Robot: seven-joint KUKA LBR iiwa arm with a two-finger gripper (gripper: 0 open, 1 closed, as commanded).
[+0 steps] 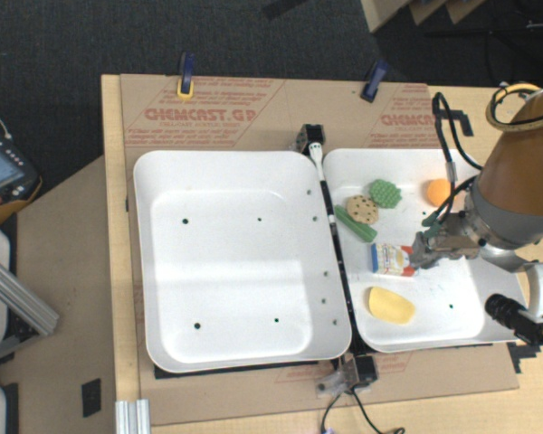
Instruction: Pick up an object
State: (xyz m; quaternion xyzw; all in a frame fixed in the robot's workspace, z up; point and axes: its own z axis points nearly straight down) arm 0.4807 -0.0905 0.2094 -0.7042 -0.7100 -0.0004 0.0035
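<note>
the gripper (425, 247) hangs low over the right bin (452, 319), reaching in from the right, its dark tip just at the right end of a small red, white and blue tube (392, 259). whether it has closed on the tube i cannot tell; the tip looks to touch it, though the view is too coarse to be sure. a yellow piece (391, 306) lies just below the tube, a cookie (363, 210), a green stick (356, 224) and a green waffle piece (385, 193) up-left, an orange ball (438, 191) above. the left bin (163, 242) sits alongside.
</note>
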